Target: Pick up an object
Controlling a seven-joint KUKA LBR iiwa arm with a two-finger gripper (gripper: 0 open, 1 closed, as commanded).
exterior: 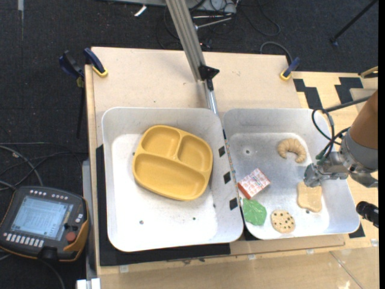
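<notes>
One cookie [283, 221], one croissant [293, 149], one tray [172, 162].

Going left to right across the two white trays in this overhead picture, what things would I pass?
Yellow divided plate → green piece → red-and-white packet → cookie → croissant → slice of toast, with the robot's gripper just above it.

The worktop [150, 77] carries two white bins: the left bin [114, 161] has one yellow divided plate [173, 161]. The right bin [264, 131] has five items: one croissant [292, 149], one red-and-white packet [253, 183], one green piece [254, 212], one cookie [282, 221] and one toast slice [310, 198].
</notes>
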